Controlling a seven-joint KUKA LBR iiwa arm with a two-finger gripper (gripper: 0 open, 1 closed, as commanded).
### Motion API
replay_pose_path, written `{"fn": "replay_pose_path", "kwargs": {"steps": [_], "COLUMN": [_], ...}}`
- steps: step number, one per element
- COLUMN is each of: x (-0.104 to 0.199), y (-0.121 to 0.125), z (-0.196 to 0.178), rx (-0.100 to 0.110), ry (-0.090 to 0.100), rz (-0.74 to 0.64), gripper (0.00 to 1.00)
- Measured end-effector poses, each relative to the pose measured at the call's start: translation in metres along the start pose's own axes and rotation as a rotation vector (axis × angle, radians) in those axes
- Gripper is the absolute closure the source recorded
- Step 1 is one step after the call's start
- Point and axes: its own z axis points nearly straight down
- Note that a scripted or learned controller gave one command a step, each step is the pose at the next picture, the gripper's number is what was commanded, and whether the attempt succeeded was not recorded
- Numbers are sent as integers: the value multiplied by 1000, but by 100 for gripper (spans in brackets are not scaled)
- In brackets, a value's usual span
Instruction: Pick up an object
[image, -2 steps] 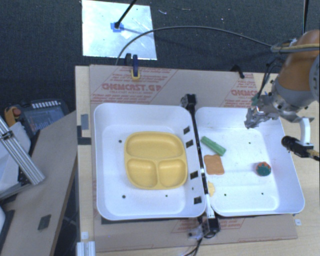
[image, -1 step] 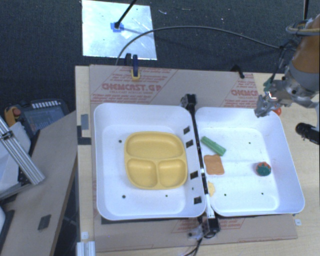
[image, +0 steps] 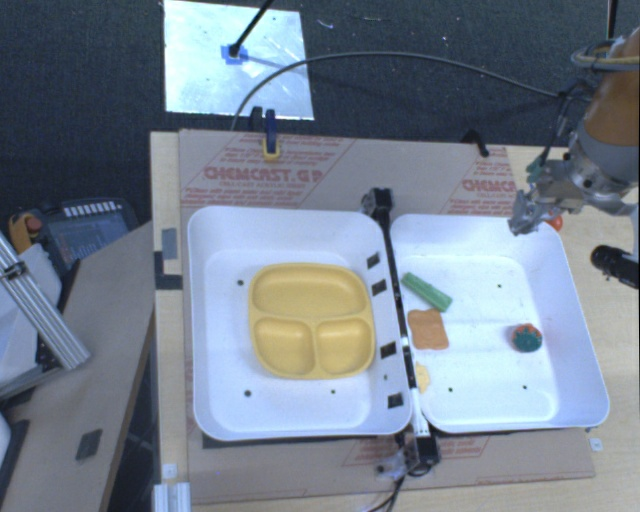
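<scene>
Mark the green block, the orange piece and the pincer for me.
green block (image: 427, 292), camera view, middle of its top face
orange piece (image: 428, 329), camera view, centre of its flat top
pincer (image: 523, 224), camera view, between its fingertips

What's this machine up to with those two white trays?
A grey robot arm with an orange band reaches in from the right. Its gripper hangs over the far right corner of the right-hand shallow white bin, holding nothing. In that bin lie a green stick-shaped block, a flat orange piece and a small green and orange ball-like toy. The left-hand white bin holds a yellow divided plastic plate.
</scene>
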Motion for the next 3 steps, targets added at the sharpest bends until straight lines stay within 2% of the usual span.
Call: {"fn": "replay_pose_path", "kwargs": {"steps": [1, 3], "x": [48, 144], "y": [9, 25], "z": [-3, 27], "rx": [1, 2], "ry": [2, 3], "rz": [-4, -4], "gripper": [100, 100]}}
